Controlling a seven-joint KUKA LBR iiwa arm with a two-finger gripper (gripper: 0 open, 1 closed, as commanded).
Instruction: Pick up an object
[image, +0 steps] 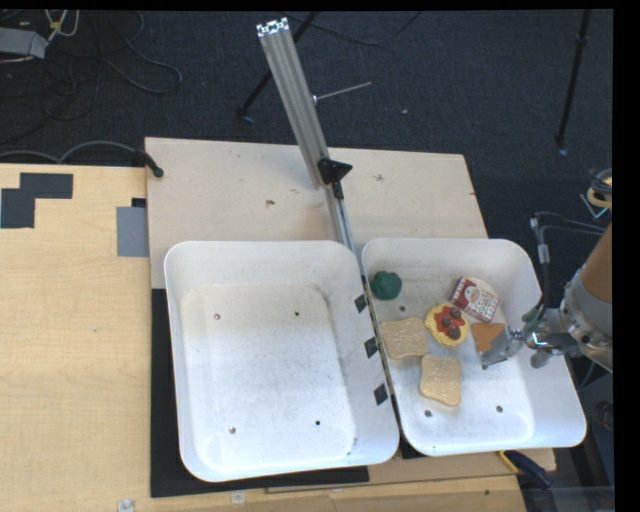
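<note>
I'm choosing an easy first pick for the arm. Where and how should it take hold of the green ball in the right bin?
Grip the green ball across its middle, coming straight down from above. It is round, so any pair of opposite sides works, and it sits apart from the toast slices. Keep the pincer off the bin wall on its left.

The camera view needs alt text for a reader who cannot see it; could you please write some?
A gripper reaches in from the right into the right bin, beside an orange wedge. That bin also holds a green ball, two toast slices, a small pizza and a red packet; the left bin sits alongside.
</note>
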